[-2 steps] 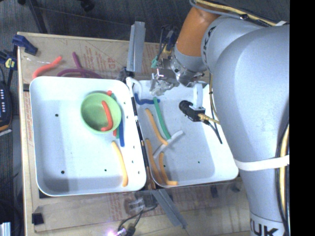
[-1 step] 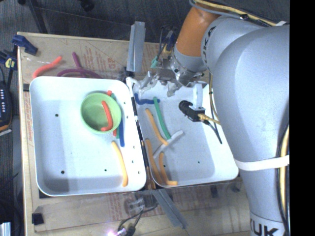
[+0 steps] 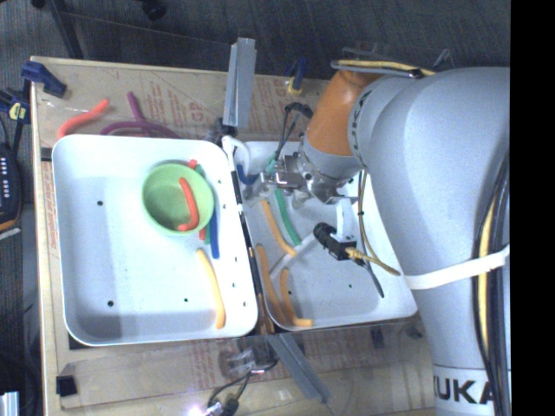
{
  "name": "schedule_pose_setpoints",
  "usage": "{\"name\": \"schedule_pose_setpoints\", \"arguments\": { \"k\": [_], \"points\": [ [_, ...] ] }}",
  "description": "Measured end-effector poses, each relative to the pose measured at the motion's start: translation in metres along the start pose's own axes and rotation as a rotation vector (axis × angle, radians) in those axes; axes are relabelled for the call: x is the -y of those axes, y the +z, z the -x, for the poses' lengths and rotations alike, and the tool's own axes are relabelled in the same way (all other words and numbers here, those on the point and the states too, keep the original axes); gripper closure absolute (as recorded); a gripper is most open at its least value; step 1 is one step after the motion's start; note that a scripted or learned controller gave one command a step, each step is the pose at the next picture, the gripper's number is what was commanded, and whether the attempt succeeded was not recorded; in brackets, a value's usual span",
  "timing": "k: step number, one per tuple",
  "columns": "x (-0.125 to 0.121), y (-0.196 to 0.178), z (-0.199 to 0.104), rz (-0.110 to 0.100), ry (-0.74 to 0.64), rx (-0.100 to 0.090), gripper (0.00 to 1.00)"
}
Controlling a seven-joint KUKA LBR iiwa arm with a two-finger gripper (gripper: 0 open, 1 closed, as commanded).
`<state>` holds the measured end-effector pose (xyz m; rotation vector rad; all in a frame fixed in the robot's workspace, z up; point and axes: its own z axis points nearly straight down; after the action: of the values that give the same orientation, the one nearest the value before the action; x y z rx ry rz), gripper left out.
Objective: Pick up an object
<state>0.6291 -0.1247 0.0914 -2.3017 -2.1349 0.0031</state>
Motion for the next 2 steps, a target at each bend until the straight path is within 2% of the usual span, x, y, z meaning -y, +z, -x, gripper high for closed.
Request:
{"name": "schedule_pose_setpoints", "arguments": {
  "k": [1, 2],
  "points": [
    [-0.0003, -0.01, -0.0015, -0.002, -0.004, -0.002, 1.0],
    [-0.0002, -0.0099, -0.0016, -0.002, -0.005, -0.002, 0.0]
  ]
}}
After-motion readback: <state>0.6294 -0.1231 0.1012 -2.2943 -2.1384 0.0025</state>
